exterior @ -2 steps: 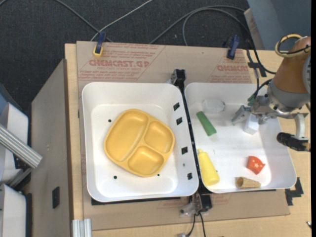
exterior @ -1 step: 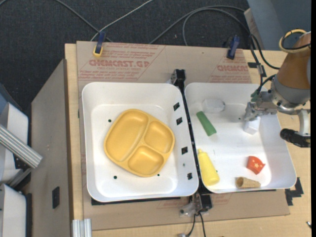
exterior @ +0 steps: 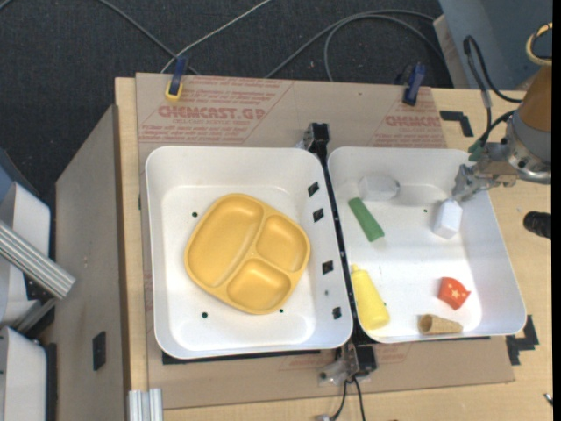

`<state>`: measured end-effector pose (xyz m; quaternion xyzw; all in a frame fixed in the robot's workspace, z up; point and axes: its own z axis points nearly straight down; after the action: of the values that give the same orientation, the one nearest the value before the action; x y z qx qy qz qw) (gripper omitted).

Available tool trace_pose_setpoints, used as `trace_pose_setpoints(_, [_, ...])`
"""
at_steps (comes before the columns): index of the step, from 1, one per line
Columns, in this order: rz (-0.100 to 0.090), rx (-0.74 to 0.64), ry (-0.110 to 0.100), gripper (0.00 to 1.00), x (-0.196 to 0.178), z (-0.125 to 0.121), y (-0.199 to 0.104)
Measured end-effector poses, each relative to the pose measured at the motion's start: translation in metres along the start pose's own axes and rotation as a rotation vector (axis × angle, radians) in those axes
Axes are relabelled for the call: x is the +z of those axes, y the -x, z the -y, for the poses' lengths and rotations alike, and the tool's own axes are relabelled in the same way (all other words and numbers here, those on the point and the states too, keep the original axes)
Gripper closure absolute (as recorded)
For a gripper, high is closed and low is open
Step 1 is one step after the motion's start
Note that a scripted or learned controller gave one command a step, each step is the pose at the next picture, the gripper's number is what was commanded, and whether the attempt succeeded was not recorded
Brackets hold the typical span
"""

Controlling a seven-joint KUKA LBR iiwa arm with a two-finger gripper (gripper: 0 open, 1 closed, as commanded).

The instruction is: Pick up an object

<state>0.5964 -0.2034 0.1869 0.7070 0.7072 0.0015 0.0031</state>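
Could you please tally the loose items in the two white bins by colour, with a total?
Yellow: 2, the divided tray and the bottle
Green: 1, the stick
White: 2, the block and the pale disc
Red: 1, the small piece
Tan: 1, the cone
Total: 7

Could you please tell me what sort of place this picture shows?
Probably a robotics lab test bench: two shallow white bins clamped side by side on a brown cardboard-covered bench, loose cables trailing behind, and the arm's hand reaching over the right bin.
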Motion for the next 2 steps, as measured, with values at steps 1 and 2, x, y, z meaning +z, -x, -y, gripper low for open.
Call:
trace_pose_setpoints(1, [0.001, -0.001, 0.002, 1.00, -0.064, -0.008, 0.000])
trace_pose_setpoints(2, [-0.001, -0.001, -0.003, 1.00, -0.093, -0.008, 0.000])
